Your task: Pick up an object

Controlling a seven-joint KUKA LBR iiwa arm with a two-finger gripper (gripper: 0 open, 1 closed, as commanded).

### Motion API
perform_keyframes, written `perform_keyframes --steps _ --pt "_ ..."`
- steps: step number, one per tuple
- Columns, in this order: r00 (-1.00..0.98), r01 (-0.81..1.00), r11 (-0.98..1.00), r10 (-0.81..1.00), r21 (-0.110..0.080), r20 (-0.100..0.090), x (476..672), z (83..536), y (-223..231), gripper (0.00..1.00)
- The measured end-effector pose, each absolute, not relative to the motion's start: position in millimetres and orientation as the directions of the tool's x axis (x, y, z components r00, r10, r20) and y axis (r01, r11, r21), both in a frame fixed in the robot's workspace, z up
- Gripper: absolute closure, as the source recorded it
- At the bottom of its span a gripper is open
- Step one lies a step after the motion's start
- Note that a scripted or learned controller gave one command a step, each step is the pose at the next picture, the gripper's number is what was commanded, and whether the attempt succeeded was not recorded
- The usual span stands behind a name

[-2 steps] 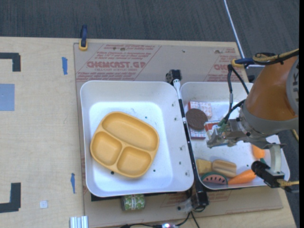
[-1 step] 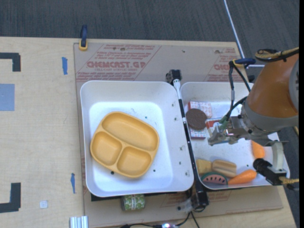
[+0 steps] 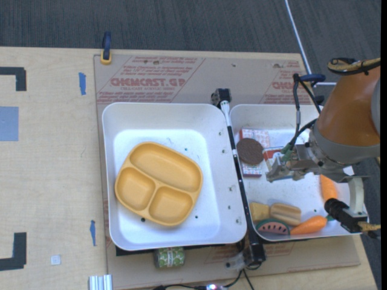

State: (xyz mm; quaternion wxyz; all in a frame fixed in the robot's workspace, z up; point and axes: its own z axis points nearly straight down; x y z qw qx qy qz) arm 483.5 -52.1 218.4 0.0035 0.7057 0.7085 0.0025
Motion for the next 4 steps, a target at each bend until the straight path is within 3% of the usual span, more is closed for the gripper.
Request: perform_keyframes --steps 3,4 --pt "-0.008 1.000 0.008 1.000 0.020 -0.005 487.8 249 -52 1.00" --pt "-0.002 1.000 0.002 1.000 0.000 0.002 480.8 231 9 1.00"
